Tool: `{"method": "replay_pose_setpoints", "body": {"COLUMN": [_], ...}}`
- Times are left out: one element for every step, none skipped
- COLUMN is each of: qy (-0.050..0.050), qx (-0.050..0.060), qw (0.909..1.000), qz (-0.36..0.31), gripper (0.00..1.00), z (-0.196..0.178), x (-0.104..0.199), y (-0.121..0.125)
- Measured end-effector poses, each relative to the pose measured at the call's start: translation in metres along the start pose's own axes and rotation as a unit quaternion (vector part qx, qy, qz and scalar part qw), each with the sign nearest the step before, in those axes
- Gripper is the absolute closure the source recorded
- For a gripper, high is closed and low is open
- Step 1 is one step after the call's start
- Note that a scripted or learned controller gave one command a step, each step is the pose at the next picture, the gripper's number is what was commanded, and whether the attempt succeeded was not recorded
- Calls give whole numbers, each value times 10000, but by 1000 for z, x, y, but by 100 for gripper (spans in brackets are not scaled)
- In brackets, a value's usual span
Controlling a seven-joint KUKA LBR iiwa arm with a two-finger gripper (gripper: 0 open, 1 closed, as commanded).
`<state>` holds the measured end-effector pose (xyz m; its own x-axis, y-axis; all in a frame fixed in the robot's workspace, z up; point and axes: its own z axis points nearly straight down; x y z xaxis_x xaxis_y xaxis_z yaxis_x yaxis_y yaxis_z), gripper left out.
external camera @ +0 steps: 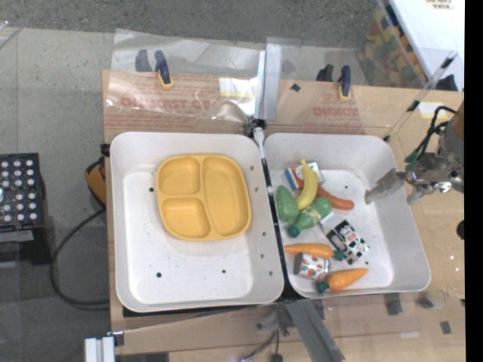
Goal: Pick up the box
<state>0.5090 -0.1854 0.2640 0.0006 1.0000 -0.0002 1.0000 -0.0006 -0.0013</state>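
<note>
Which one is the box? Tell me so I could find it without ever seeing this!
Look in the right-hand white bin, the one full of toy food. Near its front, between two toy carrots, lies a small box with a white and red printed label. It is the squarish one among long, rounded vegetables; another black-and-white patterned packet lies farther right.

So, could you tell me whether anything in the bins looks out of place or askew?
Nothing looks damaged or spilled. The toy food lies jumbled in the right bin, the black-and-white box tilted among it. The yellow tray sits flat in the left bin.
</note>
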Motion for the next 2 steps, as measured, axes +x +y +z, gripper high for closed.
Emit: {"method": "replay_pose_setpoints", "body": {"qy": [-9,-13], "qx": [14,4], "qw": [9985,9895], "qz": [546,1444], "gripper": [0,0], "z": [109,172], "x": [0,83], "y": [63,111]}}
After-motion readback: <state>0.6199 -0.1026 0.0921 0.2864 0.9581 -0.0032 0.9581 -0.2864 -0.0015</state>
